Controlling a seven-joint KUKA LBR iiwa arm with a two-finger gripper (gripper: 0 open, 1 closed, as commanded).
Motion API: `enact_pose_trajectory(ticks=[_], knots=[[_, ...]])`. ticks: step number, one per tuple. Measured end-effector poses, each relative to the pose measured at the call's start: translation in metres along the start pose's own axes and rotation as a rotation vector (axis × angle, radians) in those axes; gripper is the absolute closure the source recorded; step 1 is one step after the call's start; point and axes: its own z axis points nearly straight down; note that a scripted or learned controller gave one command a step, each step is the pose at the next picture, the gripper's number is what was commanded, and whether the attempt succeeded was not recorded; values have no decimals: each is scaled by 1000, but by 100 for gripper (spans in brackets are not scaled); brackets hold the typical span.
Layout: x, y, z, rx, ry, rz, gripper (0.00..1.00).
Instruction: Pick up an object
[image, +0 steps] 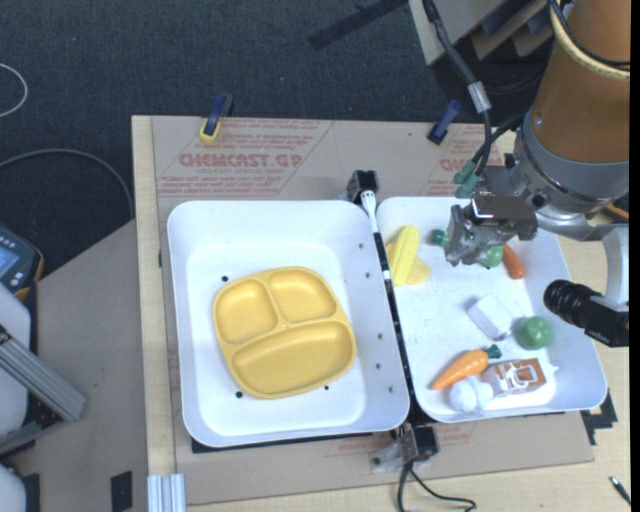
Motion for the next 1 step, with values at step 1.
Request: enact_pose_trajectory(ticks=[1], knots=[[153,-2,-105,-24,10,-20,100]])
